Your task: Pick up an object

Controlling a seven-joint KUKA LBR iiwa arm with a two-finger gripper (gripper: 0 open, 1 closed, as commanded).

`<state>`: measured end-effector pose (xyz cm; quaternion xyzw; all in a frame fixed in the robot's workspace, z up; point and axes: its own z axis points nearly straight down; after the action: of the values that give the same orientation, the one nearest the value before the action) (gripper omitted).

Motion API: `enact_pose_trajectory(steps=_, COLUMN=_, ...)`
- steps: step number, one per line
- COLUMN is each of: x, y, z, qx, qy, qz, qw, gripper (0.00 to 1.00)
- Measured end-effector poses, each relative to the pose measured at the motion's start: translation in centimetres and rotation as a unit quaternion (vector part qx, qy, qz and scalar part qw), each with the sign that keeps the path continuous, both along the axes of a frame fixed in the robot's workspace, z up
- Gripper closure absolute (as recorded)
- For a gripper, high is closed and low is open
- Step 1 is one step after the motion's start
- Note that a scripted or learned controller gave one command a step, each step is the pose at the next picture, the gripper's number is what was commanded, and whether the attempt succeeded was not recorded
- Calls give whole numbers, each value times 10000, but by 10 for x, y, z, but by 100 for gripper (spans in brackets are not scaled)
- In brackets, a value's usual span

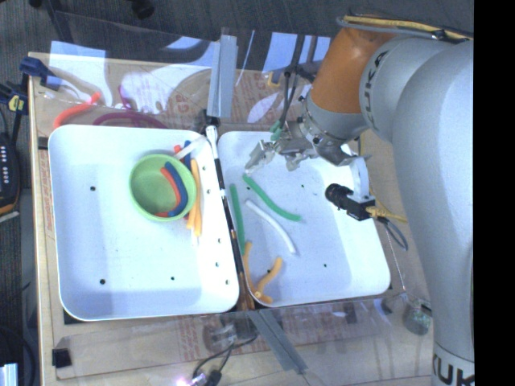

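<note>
gripper: gripper (269, 153) hung over the far left corner of the right bin (354, 284), close to the wall shared with the left bin (96, 256)
jaws: could not tell from this slanted view whether they were spread or pressed together; nothing was seen between them
arm: grey arm (418, 135) reached in from the right, its orange band (346, 67) above the far edge of the right bin
nearest object: green strip (272, 199) lay flat on the floor of the right bin, its upper end just below the gripper, running down and to the right
contact: could not tell whether the gripper touched the green strip
white strip: white strip (273, 227) lay just beside the green strip on its near side, roughly parallel to it, hard to see against the white floor
thin green strip: thin green strip (238, 211) lay along the left wall of the right bin
orange piece: curved orange piece (269, 278) lay in the near left corner of the right bin, well apart from the gripper
left bin contents: green bowl (149, 187) sat upright toward the right side of the left bin, with a red strip (170, 182) curled inside it
orange stick: orange stick (195, 207) lay between the green bowl and the shared wall
bench: bench (145, 332) bore both bins side by side
</note>
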<state>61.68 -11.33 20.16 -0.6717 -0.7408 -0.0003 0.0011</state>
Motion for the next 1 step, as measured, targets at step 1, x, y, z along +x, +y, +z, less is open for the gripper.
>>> enact_pose_trajectory(steps=1, x=-10, y=-11, z=-109, qx=-6, qy=-5, qz=-292, qw=9996, gripper=0)
